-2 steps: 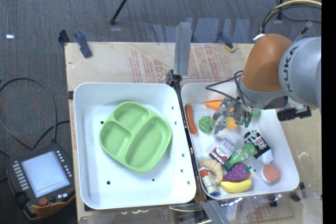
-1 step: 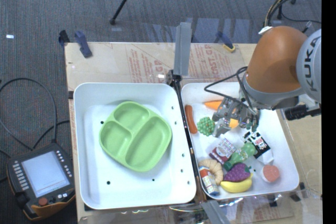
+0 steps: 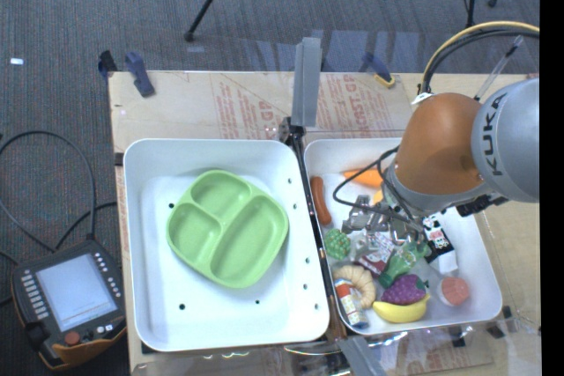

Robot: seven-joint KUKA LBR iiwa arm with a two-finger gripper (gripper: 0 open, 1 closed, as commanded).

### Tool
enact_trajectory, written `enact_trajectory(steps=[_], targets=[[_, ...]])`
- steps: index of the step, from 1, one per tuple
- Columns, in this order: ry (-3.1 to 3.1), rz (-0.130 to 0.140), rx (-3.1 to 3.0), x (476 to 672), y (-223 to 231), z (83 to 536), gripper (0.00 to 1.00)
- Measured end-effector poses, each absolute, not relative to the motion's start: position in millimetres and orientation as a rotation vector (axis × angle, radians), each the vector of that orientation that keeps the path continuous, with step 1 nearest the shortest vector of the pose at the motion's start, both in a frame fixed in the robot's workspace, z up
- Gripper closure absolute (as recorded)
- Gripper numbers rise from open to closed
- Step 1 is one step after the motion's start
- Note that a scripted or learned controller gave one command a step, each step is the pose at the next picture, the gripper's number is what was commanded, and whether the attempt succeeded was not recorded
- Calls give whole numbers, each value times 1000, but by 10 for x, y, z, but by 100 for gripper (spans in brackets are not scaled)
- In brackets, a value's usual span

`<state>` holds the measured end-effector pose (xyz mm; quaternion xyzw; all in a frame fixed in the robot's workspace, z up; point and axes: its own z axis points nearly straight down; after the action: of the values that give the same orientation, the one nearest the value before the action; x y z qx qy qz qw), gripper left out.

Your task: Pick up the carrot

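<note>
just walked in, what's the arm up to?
The arm is reaching into the right bin, its gripper low over a pile of toy food. The carrot lies at the far side of that bin, partly hidden by the arm and not picked up yet. The left bin holds a green divided plate.

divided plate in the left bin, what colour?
Light green, plain with no pattern. The divided plate shows clearly in the camera view, lying in the left bin.

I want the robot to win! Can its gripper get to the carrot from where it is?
Probably yes. The carrot lies beside the gripper in the right bin, with nothing piled on its visible part, though the arm hides some.
</note>
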<state>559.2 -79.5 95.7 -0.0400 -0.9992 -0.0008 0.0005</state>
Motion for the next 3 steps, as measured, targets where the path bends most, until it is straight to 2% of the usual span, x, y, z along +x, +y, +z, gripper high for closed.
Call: enact_trajectory(steps=[1,2,3], targets=[[-3138,-2,-126,5592,-796,958,0],[-3131,-2,-300,6410,-1113,884,0],[-3134,-4,-297,6424,-1100,994,100]])
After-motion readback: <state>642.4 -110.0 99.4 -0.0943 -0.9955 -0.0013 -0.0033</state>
